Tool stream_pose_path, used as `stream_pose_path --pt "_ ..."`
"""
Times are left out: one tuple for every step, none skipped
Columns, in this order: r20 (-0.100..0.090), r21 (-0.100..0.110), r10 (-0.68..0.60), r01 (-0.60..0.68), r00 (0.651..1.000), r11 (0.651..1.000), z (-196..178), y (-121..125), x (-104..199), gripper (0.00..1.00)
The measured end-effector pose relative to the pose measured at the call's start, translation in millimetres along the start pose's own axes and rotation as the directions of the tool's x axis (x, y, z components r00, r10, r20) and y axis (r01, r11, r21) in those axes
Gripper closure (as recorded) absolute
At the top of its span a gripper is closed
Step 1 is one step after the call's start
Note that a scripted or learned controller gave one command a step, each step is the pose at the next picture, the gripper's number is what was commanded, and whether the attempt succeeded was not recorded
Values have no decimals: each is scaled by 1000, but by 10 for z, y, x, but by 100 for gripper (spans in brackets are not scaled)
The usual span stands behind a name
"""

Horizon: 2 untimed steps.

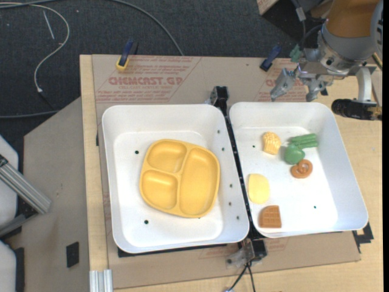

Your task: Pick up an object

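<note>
objects for picking are lying in the right bin [340, 132], toward the right of the frame: a yellow corn piece [271, 143] near the bin's upper middle, a green vegetable piece [299, 148] just beside it on the right, a small brown ring-shaped item [301, 169] sitting just below the green piece, a pale yellow oval piece [258, 188] lower left, and a brown waffle-like square [270, 216] near the bin's lower edge. the gripper [299, 87] is hovering at the upper right of the frame, above the far rim of the right bin, its two fingers standing spread apart and holding nothing between them. a yellow divided plate [180, 177] is resting in the left bin [115, 126], around the frame's centre left. both bins are sitting side by side on a cardboard sheet [152, 78].
</note>
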<state>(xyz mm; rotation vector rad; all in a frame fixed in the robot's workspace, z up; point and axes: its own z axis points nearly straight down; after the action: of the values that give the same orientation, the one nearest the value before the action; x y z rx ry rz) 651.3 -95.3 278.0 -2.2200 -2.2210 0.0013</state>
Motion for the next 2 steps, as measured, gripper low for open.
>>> stream_pose_path --pt "0 0 0 0 1000 1000 -2 1 0 0" --pt "-1 2 1 -1 1000 1000 449 74 -43 0"
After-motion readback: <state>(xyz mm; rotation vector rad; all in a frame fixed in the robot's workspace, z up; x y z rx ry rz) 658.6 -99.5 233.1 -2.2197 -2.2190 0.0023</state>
